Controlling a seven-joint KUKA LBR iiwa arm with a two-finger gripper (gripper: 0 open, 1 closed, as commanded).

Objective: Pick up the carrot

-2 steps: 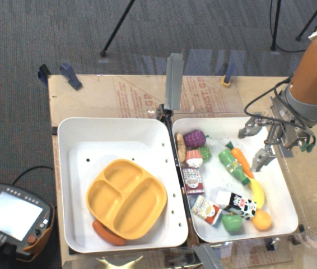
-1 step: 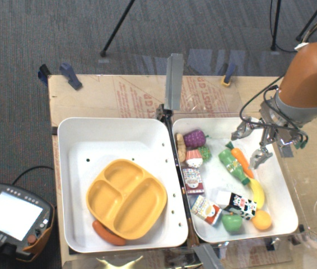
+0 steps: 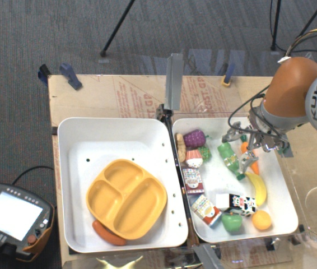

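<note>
Gripper (image 3: 253, 152) sits low over the right bin (image 3: 290, 202), at its far right part, and we honestly can't tell whether it's open or closed from this angle.

Starting at the near edge: an orange (image 3: 262, 220), a green apple (image 3: 232, 223) and a carton (image 3: 206, 209) line the near side of that bin. Over in the left bin (image 3: 71, 150) there's a yellow plate (image 3: 126, 198) with a sausage (image 3: 109, 234) tucked just beside its near edge. A bit farther back comes the banana (image 3: 257, 188), and right at its far tip is the carrot (image 3: 255, 167). It's partly hidden under the gripper, with a green bottle (image 3: 228, 156) just to the left. Farthest back are the grapes (image 3: 194, 138).

Our read is we're at the reach-and-grasp step, with nothing lifted yet. The next move needs a clean close on the carrot alone, without catching the banana or bottle crowding it, then a straight lift.
</note>
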